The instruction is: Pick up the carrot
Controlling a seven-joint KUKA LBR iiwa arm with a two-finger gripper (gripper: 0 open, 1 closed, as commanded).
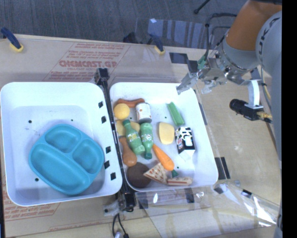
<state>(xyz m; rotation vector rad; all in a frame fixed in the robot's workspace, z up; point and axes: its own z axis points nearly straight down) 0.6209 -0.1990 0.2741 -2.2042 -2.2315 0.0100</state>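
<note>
The carrot (163,157) is orange with a small green top and lies slanted in the lower middle of the right bin (153,87). A green bottle (146,139) lies to its left, a milk carton (185,140) to its right, and a sandwich wedge (157,173) just below it. My gripper (193,86) hovers over the bin's far right corner, well above and beyond the carrot. It is open, with nothing between its fingers.
The right bin also holds a lemon (121,111), a can (143,112), a green pod (176,114), a yellow piece (166,133), a second green bottle (133,140) and a brown round item (137,175). A blue divided plate (66,157) lies in the left bin (49,90).
</note>
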